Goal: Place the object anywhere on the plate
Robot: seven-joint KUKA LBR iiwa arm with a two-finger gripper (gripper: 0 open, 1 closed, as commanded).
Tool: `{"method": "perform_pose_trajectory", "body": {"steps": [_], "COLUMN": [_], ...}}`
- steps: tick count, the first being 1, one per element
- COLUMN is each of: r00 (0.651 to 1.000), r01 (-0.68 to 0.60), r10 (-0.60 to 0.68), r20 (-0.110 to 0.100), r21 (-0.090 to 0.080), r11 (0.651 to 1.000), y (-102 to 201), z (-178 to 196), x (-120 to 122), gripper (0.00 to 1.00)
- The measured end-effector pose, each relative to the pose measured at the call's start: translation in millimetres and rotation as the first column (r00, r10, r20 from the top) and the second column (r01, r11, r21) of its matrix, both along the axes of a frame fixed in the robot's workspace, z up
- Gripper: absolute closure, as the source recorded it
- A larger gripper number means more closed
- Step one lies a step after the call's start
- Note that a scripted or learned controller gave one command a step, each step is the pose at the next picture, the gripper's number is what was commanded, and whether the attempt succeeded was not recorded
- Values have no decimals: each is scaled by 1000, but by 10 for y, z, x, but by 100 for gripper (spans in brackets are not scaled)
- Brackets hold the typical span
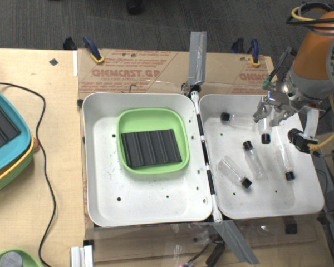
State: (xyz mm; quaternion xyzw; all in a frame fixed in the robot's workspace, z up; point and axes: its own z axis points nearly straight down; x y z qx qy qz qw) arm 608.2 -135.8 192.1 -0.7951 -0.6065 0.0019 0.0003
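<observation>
My claw [265, 128] hangs over the upper right part of the right bin [300, 204], and I cannot tell how it is set or whether it has hold of anything. Right at its tip sits the black cap of a clear vial [265, 138], but I cannot say if that vial is touching me or just lying beneath. My orange band [317, 43] shows above the wrist, with cables looping off toward the edge.

Below and around me the white floor of the right bin carries more clear vials with black caps: one [253, 159] just left of my tip, one [235, 172] nearer the bin's middle lying at a slant, one [284, 161] toward the right wall, and a lone black cap [225, 116] up near the back.

Across the divider, the left bin [100, 199] holds the green plate [152, 140] with a dark ribbed insert [152, 148] lying on it, well apart from me.

Both bins rest on brown cardboard [133, 71] held by blue clamps [92, 49] to a pale wooden bench [28, 204]. A black cable [44, 149] snakes across the bench, and stacked teal and yellow trays [11, 143] sit at its left edge. Dark carpet [156, 10] lies beyond.
</observation>
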Motion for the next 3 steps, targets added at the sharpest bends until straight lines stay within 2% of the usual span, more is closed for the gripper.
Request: {"method": "perform_pose_trajectory", "body": {"steps": [1, 2, 3], "r00": [1000, 984, 906], "r01": [0, 178, 422], "r10": [0, -178, -422], "r20": [0, 1, 1], "r21": [0, -1, -2], "r11": [1000, 984, 906], "y": [0, -17, -138], "z": [1, 723, 1039], "x": [1, -307, -452], "gripper": [0, 0, 0]}}
